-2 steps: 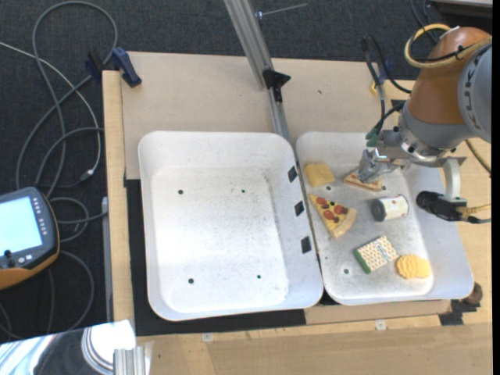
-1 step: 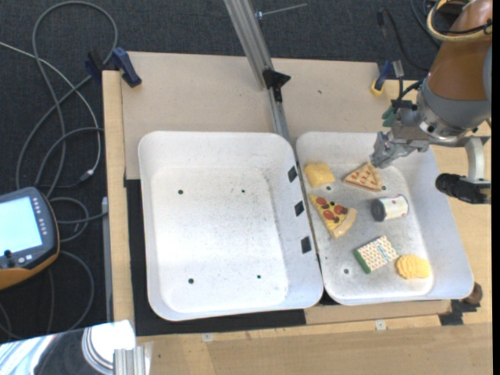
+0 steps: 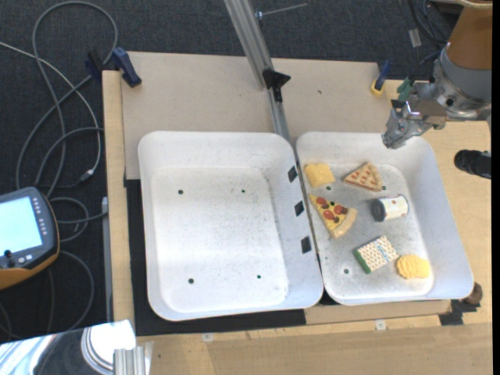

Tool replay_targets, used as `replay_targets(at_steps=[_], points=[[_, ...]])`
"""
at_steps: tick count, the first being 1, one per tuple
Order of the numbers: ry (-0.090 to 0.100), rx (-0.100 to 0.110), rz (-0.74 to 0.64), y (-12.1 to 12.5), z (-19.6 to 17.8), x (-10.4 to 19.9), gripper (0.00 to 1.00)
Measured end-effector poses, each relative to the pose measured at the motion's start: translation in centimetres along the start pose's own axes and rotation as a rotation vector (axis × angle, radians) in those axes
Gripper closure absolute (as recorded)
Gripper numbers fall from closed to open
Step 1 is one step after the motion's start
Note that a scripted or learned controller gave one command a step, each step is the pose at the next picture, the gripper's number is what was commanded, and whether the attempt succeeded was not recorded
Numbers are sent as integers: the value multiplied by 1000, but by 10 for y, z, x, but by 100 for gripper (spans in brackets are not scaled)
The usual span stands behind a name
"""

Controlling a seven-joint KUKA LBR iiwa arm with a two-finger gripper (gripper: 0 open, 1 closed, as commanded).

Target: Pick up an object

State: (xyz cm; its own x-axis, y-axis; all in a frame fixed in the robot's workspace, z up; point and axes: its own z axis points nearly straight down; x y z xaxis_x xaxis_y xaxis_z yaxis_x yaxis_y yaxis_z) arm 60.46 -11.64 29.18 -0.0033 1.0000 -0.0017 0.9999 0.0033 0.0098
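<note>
Camera view: the claw (image 3: 394, 137) is seen over the far edge of the right bin (image 3: 445, 209); can't tell its state. Six items are scattered in that bin, like a pizza slice (image 3: 334, 215), a small can (image 3: 389, 208) and a yellow cookie (image 3: 412, 267).

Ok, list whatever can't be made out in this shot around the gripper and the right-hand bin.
- Gripper, camera view: fingertips small and blurred, so whether they are open or shut cannot be told.
- Arm: cut off by the top and right edges.
- Small cylinder in the right bin: its label is too small to read.
- Green-edged block: its pattern is too fine to identify.
</note>
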Motion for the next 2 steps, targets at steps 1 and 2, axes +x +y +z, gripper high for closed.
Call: replay_targets(at_steps=[1,2], points=[[2,5,-3,21,3,48,100],[4,10,-3,25,7,98,100]])
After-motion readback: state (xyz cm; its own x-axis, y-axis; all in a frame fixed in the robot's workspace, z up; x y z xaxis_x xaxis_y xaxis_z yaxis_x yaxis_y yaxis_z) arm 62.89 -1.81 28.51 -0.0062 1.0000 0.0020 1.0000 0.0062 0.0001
